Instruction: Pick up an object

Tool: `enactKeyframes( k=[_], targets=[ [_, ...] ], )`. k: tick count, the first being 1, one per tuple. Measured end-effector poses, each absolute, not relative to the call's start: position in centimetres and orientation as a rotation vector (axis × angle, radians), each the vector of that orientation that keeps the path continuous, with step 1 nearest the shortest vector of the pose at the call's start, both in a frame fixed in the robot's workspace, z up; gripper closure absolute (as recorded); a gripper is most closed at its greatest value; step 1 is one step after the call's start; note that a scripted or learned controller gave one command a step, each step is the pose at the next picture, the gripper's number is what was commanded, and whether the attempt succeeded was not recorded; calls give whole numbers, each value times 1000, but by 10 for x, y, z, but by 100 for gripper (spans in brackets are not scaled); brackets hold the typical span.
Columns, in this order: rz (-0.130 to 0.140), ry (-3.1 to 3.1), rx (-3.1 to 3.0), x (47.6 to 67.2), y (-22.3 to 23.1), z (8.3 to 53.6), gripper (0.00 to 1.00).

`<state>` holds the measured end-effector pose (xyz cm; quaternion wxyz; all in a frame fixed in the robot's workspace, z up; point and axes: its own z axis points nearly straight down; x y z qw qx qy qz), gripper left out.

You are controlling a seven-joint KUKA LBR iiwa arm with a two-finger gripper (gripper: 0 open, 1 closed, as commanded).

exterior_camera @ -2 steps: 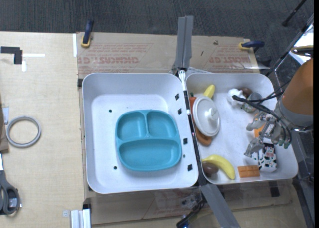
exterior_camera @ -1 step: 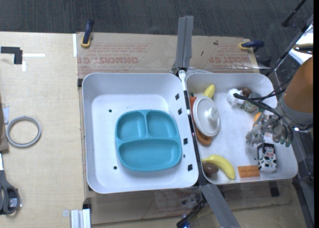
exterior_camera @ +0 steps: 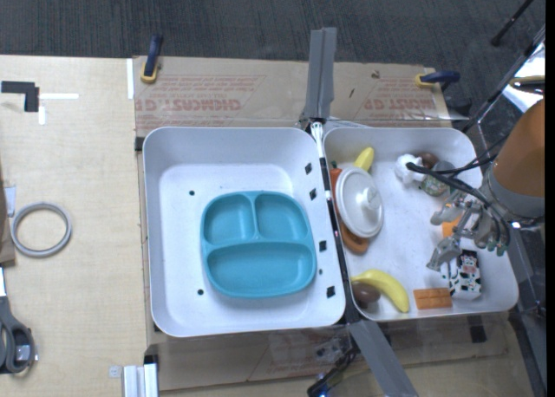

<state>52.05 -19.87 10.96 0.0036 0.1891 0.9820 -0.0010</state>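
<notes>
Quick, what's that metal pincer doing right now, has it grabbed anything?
Pincer: low in the right white bin, just above a black-and-white spotted toy; nothing visibly held, and its state cannot be told.

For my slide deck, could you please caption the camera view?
Gripper low in the cluttered right bin near a black-and-white toy; blue divided plate in the left bin.

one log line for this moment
arm: over right bin | claw: above cow toy | held: nothing seen | left bin: blue tray
</notes>
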Motion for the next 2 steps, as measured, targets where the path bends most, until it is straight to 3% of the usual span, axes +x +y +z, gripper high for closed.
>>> enactKeyframes(
  k=[1,2],
  targets=[
    [0,3036,806,517,-200,91,0],
    [-1,3035,802,518,-200,100,100]
  ],
)
